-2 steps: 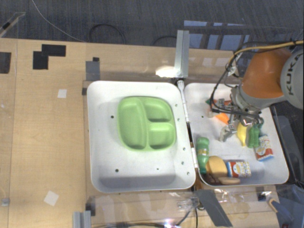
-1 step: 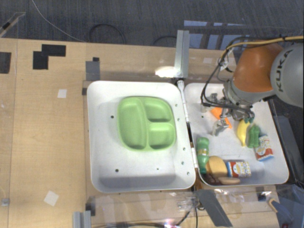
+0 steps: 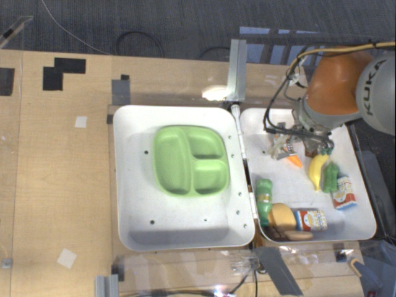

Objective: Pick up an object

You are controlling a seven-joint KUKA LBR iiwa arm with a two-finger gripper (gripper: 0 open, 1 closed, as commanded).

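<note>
Bins of smooth white plastic sit side by side: the left bin [image 3: 127, 228] bears a glossy green divided tray [image 3: 189, 159], the right bin [image 3: 365, 224] small groceries. Above the right bin hangs the gripper [image 3: 301, 146], jaw state impossible to tell. Nothing looks lifted yet; a curved yellow banana [image 3: 318, 171] lies just beside it, near a small orange piece [image 3: 294, 161].

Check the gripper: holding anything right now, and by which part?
Cannot tell. The gripper sits low in the right bin, over an orange piece beside the banana, but the arm hides the contact, so no hold is confirmed.
</note>
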